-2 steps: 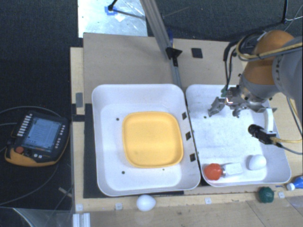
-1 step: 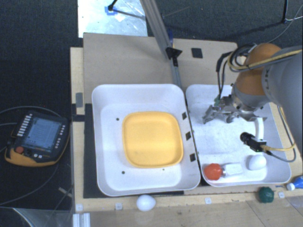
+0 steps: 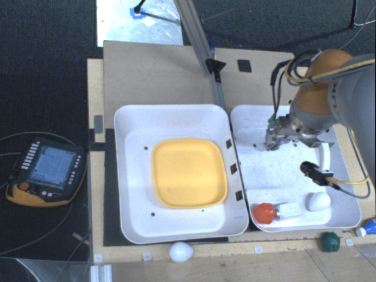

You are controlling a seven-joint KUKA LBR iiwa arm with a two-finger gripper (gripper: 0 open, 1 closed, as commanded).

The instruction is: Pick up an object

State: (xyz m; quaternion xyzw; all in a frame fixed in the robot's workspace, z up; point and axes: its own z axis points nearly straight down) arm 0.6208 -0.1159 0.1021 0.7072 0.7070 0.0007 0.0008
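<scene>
At the bottom of the frame, outside the bins, you see a white egg (image 3: 181, 252) on the bench below the left bin (image 3: 132, 175). A green ball (image 3: 329, 241) sits below the lower right corner of the right bin (image 3: 270, 181).

Just above, along the right bin's lower wall, lie the three things you could pick. A red ball (image 3: 264, 212) is at lower left, a small white box (image 3: 289, 210) is just beside it, and a white oval (image 3: 319, 201) is near to the right.

The left bin holds a yellow square plate (image 3: 190, 173), flat in its middle.

Higher up, the gripper (image 3: 274, 141) is over the upper part of the right bin, well apart from those three things. You cannot tell whether it is released or clenched.
</scene>
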